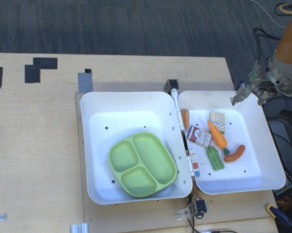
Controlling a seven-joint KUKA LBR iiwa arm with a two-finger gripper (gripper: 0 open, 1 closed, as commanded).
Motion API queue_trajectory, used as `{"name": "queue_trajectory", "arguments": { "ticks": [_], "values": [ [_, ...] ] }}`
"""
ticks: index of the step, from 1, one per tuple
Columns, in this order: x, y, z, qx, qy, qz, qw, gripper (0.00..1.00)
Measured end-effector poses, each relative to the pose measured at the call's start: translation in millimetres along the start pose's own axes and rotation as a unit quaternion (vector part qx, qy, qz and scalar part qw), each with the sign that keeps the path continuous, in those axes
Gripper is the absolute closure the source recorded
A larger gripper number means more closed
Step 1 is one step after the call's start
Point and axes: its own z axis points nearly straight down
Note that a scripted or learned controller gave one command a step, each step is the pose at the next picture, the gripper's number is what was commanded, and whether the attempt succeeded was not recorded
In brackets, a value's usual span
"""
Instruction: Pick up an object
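Pale wooden worktop [37, 141] carrying two shallow white plastic bins side by side. Left bin [95, 110]: one light-green three-compartment plastic tray [143, 164], lying flat toward the near side. Right bin [255, 174]: small toy foods clustered near the middle — orange carrot [217, 134], red sausage [235, 153], green pickle-shaped piece [215, 158], red-and-white packet [199, 136], yellow patterned wedge [217, 119], and a slim orange piece [185, 119] by the left wall. End effector [249, 92]: poised over the right bin's far right corner, well apart from the toys, grasping nothing; whether released or clenched cannot be told.

Two bins [94, 139], one plate [143, 164], six items [218, 135]
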Motion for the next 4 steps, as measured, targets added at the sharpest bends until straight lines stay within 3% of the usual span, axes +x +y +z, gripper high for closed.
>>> {"name": "queue_trajectory", "arguments": {
  "ticks": [1,2,3,4],
  "values": [
    [44,5,140,-0.001,0.001,-0.001,1.0,0.0],
    [44,6,129,-0.003,0.0,-0.003,1.0,1.0],
    [73,-42,18,-0.001,0.0,-0.001,1.0,1.0],
    [110,-122,11,0.0,0.001,0.001,1.0,1.0]
  ]
}}
